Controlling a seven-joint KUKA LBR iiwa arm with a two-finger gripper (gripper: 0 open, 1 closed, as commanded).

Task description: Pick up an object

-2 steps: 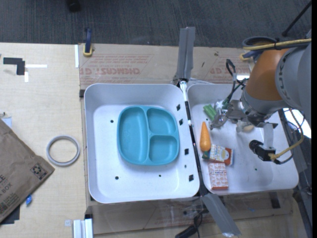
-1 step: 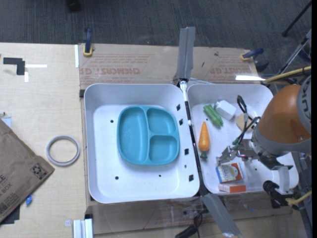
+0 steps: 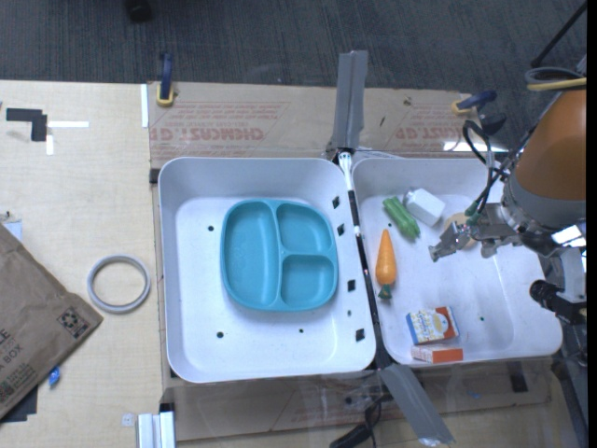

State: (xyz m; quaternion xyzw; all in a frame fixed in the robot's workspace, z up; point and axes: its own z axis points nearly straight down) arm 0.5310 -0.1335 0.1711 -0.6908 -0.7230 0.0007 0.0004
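I see pincer (image 3: 450,244) over right bin (image 3: 522,343), fingers' state unclear | carrot (image 3: 385,258) just left of pincer, apart | looks light, stiff, smooth toy | I'd grip its thick middle crosswise

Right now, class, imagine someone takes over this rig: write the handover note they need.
Gripper: over the right bin, in its upper middle, nothing seen between its fingers.
Right bin holds a carrot by the left wall, a green vegetable and a white block near the top, and a small carton with a red box at the near edge.
Left bin: a blue divided plate.
Done: nothing picked up yet.
Left: choose an object, grasp, lift.
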